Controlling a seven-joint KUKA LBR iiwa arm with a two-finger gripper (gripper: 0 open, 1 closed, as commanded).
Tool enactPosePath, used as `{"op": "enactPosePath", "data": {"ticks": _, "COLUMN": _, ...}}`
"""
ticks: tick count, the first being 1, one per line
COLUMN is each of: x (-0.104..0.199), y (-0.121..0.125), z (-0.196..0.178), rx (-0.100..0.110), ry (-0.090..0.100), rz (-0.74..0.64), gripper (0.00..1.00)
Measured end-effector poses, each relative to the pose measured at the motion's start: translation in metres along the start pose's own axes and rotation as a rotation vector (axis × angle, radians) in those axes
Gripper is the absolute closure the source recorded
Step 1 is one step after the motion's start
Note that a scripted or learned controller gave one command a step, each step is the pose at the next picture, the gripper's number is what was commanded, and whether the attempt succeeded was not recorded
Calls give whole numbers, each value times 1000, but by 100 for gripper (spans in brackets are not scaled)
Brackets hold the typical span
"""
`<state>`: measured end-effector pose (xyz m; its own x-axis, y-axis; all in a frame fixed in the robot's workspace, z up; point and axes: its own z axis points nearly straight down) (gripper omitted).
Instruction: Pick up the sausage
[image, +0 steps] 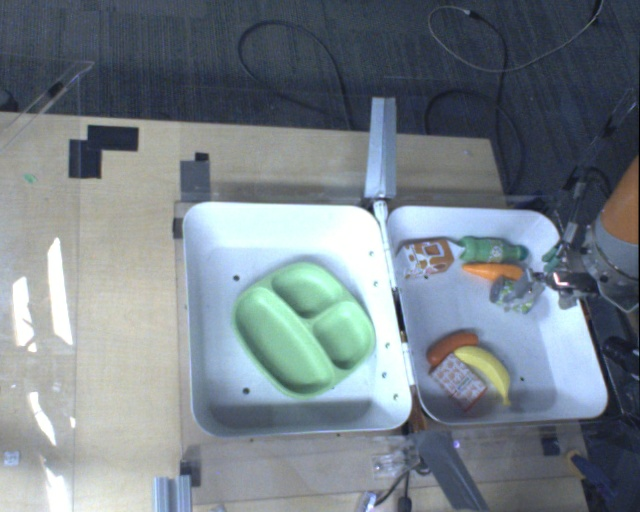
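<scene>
Reaching in from the right edge of the frame, the hand hovering low over the upper right part of the right bin, just below the carrot and green bottle; open or closed, cannot tell. Lying lower centre in that same bin, the sausage, reddish-orange, touching the banana and a small printed packet. Near the bin's upper left corner, a brown-and-white carton. In the left bin, a green divided plate. Under both, the wooden table.
</scene>
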<state>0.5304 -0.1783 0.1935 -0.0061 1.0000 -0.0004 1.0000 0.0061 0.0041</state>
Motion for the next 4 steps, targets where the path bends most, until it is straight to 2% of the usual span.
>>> {"op": "enactPosePath", "data": {"ticks": 1, "x": 0, "y": 0, "z": 0, "rx": 0, "ry": 0, "rz": 0, "gripper": 0}}
{"op": "enactPosePath", "data": {"ticks": 2, "x": 51, "y": 17, "z": 92, "rx": 0, "ry": 1, "rz": -443, "gripper": 0}}
{"op": "enactPosePath", "data": {"ticks": 3, "x": 85, "y": -4, "z": 104, "rx": -9, "ry": -3, "rz": -313, "gripper": 0}}
{"op": "enactPosePath", "data": {"ticks": 4, "x": 55, "y": -22, "z": 104, "rx": -11, "ry": -3, "rz": -463, "gripper": 0}}
